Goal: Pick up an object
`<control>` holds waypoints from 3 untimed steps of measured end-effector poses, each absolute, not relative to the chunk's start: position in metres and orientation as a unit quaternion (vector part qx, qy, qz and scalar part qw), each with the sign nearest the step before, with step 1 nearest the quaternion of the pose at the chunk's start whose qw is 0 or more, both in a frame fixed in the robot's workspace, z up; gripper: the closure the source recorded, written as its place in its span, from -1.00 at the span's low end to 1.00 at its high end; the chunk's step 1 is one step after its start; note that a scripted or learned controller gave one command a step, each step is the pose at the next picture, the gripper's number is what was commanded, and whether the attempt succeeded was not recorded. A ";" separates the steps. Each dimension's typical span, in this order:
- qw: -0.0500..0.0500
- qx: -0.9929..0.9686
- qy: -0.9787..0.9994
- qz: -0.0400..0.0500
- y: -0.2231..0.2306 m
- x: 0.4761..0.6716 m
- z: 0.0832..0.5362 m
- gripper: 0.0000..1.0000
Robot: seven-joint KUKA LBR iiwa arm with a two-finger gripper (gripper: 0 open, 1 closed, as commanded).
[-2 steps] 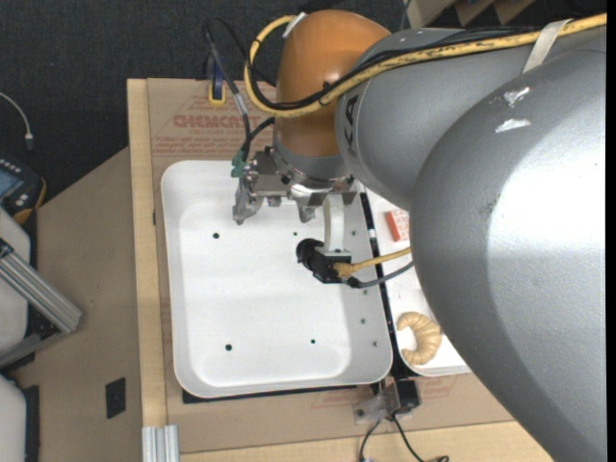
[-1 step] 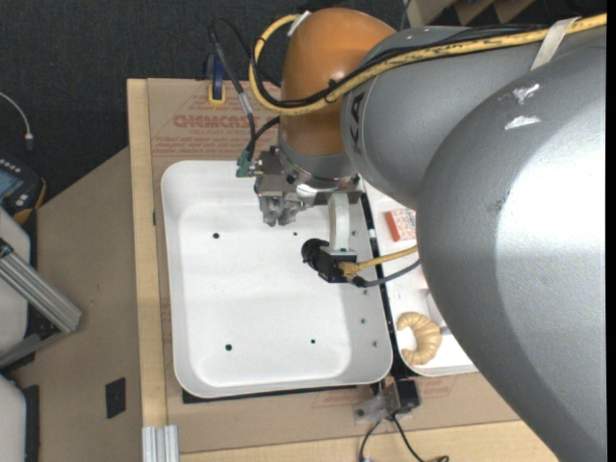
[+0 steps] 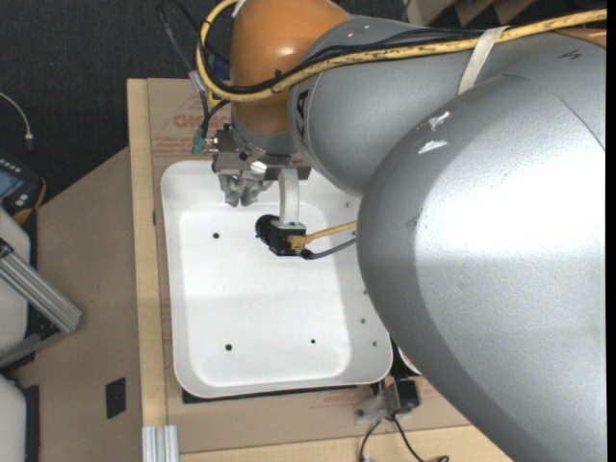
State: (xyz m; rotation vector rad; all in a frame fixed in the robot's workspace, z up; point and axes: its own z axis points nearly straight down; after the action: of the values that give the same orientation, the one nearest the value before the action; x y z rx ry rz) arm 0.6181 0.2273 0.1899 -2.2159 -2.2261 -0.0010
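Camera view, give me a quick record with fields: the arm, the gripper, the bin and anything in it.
arm: grey arm with orange band, reaching in from the right, covering much of the view
gripper: gripper low over the far end of the bin, nothing visible between its fingers
bin: white bin on the bench
cable: yellow cable along the arm
objects in bin: none that I can make out in the visible part
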 end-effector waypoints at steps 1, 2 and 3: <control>0.002 -0.709 -0.705 0.003 0.165 0.584 0.187 1.00; 0.003 -0.704 -0.710 0.001 0.230 0.521 0.221 1.00; 0.003 -0.707 -0.707 0.005 0.216 0.475 0.087 1.00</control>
State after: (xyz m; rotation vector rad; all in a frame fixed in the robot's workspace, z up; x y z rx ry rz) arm 0.4751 0.2158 0.0871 -2.2186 -2.2165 0.0171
